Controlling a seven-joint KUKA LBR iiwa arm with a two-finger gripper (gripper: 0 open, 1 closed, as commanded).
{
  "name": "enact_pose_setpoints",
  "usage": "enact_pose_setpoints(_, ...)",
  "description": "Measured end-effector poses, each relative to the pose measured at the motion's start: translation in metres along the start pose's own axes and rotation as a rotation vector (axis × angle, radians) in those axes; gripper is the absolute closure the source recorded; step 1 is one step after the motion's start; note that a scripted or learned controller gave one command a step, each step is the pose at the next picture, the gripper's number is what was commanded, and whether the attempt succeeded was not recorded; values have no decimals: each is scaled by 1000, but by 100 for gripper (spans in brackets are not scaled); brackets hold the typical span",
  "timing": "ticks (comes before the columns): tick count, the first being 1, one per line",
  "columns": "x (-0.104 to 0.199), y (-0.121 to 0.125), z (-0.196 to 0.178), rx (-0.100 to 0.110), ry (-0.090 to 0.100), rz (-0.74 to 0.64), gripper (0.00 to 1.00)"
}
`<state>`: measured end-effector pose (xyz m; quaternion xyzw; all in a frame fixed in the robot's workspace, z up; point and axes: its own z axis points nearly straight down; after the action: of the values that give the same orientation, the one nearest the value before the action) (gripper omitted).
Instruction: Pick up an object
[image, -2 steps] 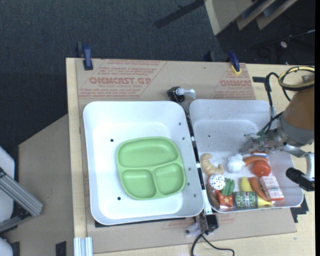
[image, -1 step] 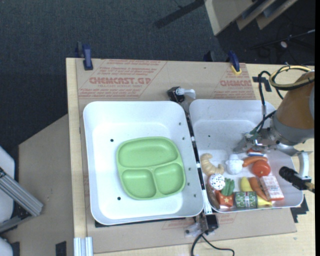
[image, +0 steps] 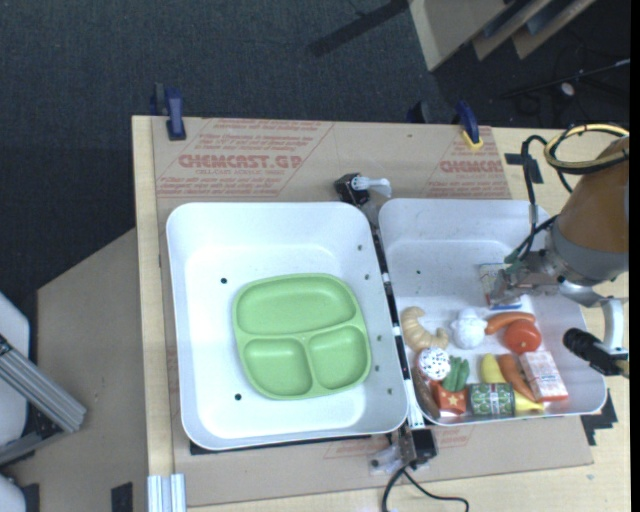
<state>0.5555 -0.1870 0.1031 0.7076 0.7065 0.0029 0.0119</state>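
The gripper (image: 503, 287) is hovering low over the right bin (image: 440, 240), near that bin's right edge and about midway along it. Whether it is open or closed cannot be told from this view, and nothing is showing in its grasp. The one arm (image: 590, 225) is reaching in over the right edge of the bench (image: 250, 160), its orange band sitting above the grey wrist, with the wrist angled down toward the bin floor.

The objects are lying packed together along the near edge of the right bin, just below the gripper. Counted: one red tomato-like piece (image: 521, 336) is lying closest to the gripper, one white round item (image: 468, 327) is sitting beside it, one tan piece (image: 414, 325) is resting near the bin's left wall, one white dotted ball (image: 433, 363) is lying below that, one green can (image: 491, 400) is lying at the near edge, and one red-and-white packet (image: 546, 378) is resting toward the near right corner. Other small pieces are too crowded to separate.

The left bin (image: 200, 300) is carrying one green divided plate (image: 298, 333) with three compartments, sitting at its centre. Two bins are standing side by side on the bench.
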Motion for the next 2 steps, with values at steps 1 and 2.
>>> enact_pose_setpoints(1, 0, -1, 1, 2, 1, 1, 0)
enact_pose_setpoints(2, 22, -3, 12, 6, 1, -1, 0)
